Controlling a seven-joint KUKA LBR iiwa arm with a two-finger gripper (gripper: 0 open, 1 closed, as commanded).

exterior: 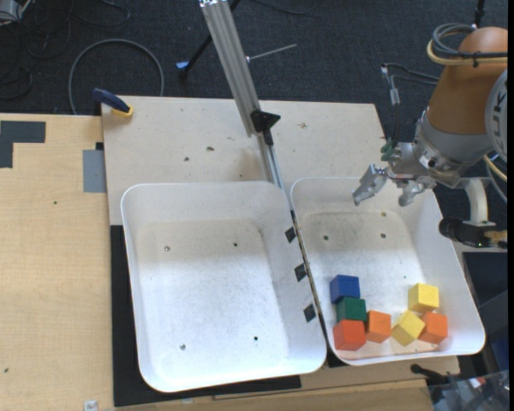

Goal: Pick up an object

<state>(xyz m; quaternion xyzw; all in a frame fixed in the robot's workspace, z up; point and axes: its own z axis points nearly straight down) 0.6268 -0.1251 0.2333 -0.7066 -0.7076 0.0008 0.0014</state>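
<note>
1. Blocks lay clustered in the right bin's (463, 264) near corner: blue block (344, 287), green block (352, 307), red block (349, 334).
2. The gripper (389, 187) hung empty, fingers apart, above the far rim, well apart from them.
3. Tight packing risked fingers jamming onto neighbours, or pinching two together.

Blue cube (344, 287), green cube (353, 308), white bins (154, 229).

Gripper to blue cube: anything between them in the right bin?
Nothing. In the camera view, the stretch from the gripper down to the blue cube is bare white floor of the right bin.
</note>
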